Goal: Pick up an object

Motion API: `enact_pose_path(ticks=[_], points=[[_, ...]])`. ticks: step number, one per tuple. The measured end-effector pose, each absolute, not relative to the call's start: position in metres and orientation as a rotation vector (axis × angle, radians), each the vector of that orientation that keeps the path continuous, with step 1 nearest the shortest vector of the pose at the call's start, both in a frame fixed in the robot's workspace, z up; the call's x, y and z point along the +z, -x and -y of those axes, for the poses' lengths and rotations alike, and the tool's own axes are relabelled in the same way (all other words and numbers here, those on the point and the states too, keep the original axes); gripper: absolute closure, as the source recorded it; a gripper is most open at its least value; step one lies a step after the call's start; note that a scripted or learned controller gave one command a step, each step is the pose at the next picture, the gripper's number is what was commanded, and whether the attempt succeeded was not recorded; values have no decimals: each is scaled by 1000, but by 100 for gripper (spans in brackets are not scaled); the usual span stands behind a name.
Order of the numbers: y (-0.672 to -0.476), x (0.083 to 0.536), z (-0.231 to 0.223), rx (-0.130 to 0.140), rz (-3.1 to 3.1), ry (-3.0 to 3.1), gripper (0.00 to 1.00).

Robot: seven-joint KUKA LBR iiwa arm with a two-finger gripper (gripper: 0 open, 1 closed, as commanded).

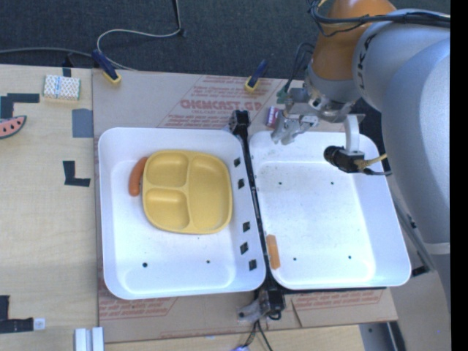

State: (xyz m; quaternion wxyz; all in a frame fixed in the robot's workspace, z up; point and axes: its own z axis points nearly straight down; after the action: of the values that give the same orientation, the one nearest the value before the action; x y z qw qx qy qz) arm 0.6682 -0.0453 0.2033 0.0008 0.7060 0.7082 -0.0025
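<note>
A: Where does the arm (pixel 395 57) stand for the pick?

B: The gripper (pixel 292 126) hangs over the far-left corner of the right bin (pixel 329 218). It looks raised, with nothing between the jaws. How far apart they stand, I cannot tell — they are small and blurred from this angle.

A: And what is there to take?

B: In the right bin, a small orange piece (pixel 273 251) lies against the left wall near the front, well apart from the gripper. In the left bin (pixel 175 269) sits a yellow divided plate (pixel 186 191), with an orange sausage-like thing (pixel 135 176) touching its left edge.

A: Which would you go for?

B: The orange piece in the right bin — it is in the bin the arm is already over. The trouble is the wall: it lies tight against it, so I would turn the jaws to close along the wall, not across it, and come straight down.

A: And the plate?

B: Wide and flat — probably a poor fit for two fingers unless the rim is pinched.
</note>
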Motion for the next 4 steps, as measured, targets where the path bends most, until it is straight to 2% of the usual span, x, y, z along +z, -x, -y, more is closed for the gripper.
enact_pose_path(ticks=[1, 2, 3, 4], points=[[-668, 203, 45, -9, -2223, -2216, 0], [-668, 213, 46, -10, -2224, -2216, 100], [-668, 213, 46, -12, -2223, -2215, 0], [-668, 222, 46, -13, -2224, -2215, 100]])
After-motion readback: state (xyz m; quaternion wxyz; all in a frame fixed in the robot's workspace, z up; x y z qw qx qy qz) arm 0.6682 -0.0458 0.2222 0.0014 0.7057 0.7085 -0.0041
